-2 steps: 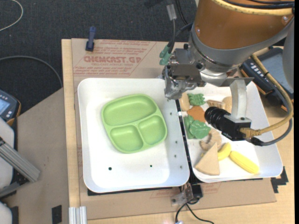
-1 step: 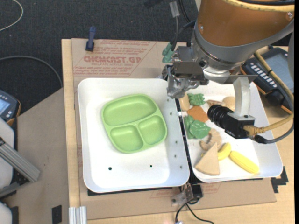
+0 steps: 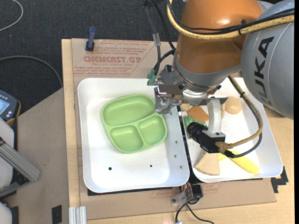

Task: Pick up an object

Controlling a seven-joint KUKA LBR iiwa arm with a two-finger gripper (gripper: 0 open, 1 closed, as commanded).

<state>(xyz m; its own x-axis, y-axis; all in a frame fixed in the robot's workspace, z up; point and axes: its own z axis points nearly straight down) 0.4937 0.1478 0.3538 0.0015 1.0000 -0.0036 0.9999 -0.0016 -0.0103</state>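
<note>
Over the seam between the two white bins, the arm's big orange-banded wrist hangs low, and the gripper [image 3: 164, 107] beneath it sits at the upper right corner of the green divided plate [image 3: 134, 123] in the left bin [image 3: 91, 139]. Most of the claw is hidden under the wrist housing, so I cannot tell how it is set or whether it touches the plate rim. The plate lies flat and tilted in the bin's middle, with nothing seen lifted off the floor. In the right bin [image 3: 270, 164] lie the other candidates: a tan wedge [image 3: 209, 164] near the front, a yellow piece like a banana [image 3: 243, 162] beside it, a round beige ball [image 3: 232, 106] toward the back, and an orange bit [image 3: 198, 113] close under the wrist. A black cable fitting [image 3: 204, 138] hangs across that bin. My guess is the risk lies in position: so near the dividing wall, a descent could land on the bin edge or the plate's thin rim, which offers little to pinch and may slide or tip away. The dangling cable could also drag across the small pieces and scatter them.
</note>
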